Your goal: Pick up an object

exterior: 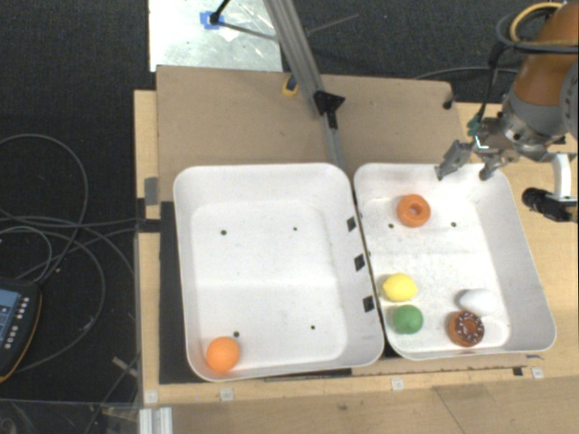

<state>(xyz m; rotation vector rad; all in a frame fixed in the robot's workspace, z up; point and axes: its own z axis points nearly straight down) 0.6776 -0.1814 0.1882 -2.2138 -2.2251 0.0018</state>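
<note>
Candidate objects all lie in the bins, none lifted. Right bin (pixel 520 242): orange ring (pixel 413 211) toward its far edge, left of centre; lemon (pixel 400 287) and green ball (pixel 407 319) touching, against the left wall toward the near edge; chocolate donut (pixel 466 329) in the near right corner, with a white object (pixel 475 299) just beyond it, pale on the white floor and hard to make out. Left bin (pixel 262 183): orange ball (pixel 222 354) in the near left corner, the floor marked by four dark dots. Gripper (pixel 470 164) hangs over the far edge of the right bin, toward its right corner, fingers spread apart and nothing between them; it is well apart from the ring. Arm (pixel 543 89) is cut off at the right edge of the view. The two bins sit side by side, touching along a seam with black clips (pixel 359 261). They rest on a light wooden bench (pixel 145 152), with a brown board (pixel 226 107) behind them. A grey pole (pixel 294 34) slants across the board from the top of the view down to the far end of the seam. Floor is dark carpet with a pale sheet (pixel 194 16) beyond the bench. Black cables (pixel 54 242) loop on the carpet at left, and a handheld pendant (pixel 14 319) is cut off by the left edge.
</note>
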